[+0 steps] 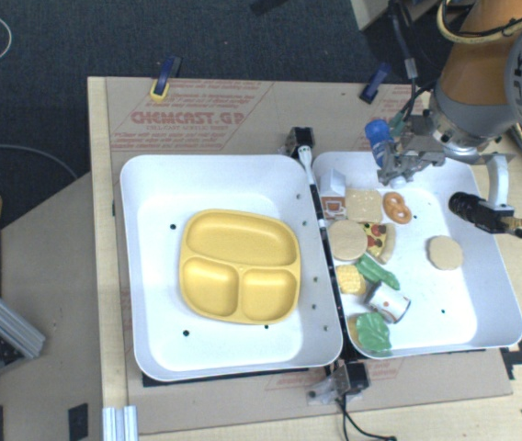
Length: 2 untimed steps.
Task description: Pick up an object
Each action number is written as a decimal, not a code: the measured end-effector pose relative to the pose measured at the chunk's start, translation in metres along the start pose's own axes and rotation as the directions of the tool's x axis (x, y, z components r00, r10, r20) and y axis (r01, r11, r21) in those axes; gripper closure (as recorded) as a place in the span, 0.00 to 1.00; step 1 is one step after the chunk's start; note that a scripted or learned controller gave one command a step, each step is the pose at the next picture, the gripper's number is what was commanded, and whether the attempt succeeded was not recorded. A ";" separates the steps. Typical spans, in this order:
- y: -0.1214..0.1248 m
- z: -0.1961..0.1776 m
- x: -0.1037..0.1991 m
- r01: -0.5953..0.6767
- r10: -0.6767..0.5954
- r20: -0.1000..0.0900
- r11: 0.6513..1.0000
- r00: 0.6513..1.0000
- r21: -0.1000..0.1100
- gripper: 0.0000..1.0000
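My gripper (392, 173) hangs over the far left part of the right bin (482, 310), just above and behind a small pretzel (396, 208). A square tan cracker (363, 204) lies to the pretzel's left, with a small red and white packet (333, 208) beside it. Nearer the front lie a round pale biscuit (345, 240), a pizza slice (378, 239), a green leaf (371, 269), a corn piece (348, 280), a small can (388, 303) and a green lettuce piece (372, 333). Another round biscuit (444, 253) lies alone to the right.
The left bin (141, 246) holds a yellow divided tray (239, 265). A ridge where the two bins meet (321, 246) runs close to the left-hand items. Blue clamps (163, 76) sit on the board's far edge. The right bin's front right floor is bare.
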State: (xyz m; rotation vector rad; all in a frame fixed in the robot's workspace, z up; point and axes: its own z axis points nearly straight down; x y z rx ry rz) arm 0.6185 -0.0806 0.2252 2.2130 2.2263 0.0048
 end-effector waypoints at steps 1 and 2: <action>0.034 0.011 0.044 -0.001 0.001 0.000 1.000 1.000 -0.001 1.00; 0.034 -0.011 0.042 -0.005 0.005 0.001 1.000 1.000 -0.002 1.00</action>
